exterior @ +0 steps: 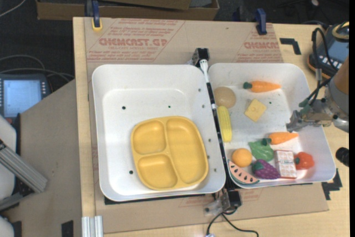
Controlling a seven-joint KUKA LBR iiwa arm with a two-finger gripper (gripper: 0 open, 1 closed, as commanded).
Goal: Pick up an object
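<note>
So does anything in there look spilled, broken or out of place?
Nothing stands out. The toy foods all lie inside the right bin, crowded toward its near end, and the yellow divided tray sits flat in the left bin.

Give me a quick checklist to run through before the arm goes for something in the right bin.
1. Gripper is over the right bin, near its right wall: ok.
2. A target lies close by: the carrot sits just below the gripper: ok.
3. Finger opening: cannot tell.
4. Gripper carries nothing yet: cannot tell.
5. Room around the carrot: not ok, the green toy touches its left end.
6. Easier targets stand apart: the cheese wedge and the other carrot lie alone: ok.
</note>
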